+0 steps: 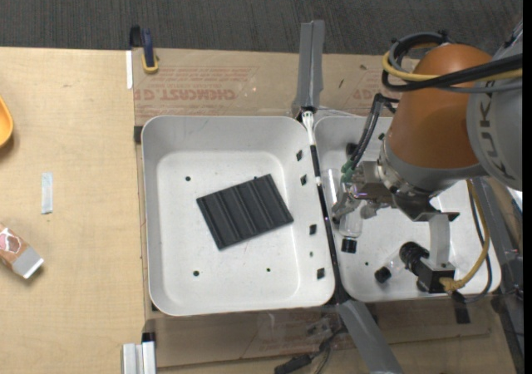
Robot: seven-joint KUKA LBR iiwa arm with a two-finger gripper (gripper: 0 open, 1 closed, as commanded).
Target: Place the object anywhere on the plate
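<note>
A dark grey ribbed plate point(245, 210) lies flat and slightly turned in the middle of the left bin point(166, 281). My gripper point(349, 216) hangs low over the left part of the right bin point(366, 287), close to the wall between the two bins. The orange wrist band point(432, 110) hides much of that bin. A small black piece point(348, 244) lies on the bin floor just below the gripper. Another small dark piece point(382, 275) rests nearer the front wall. I cannot make out anything held by the gripper.
A grey metal bar point(311, 65) runs along the divide between the bins at the back. On the bench to the left are a small grey strip point(46, 194), a pink and grey packet point(18, 253) and an orange thing point(4, 125) at the edge.
</note>
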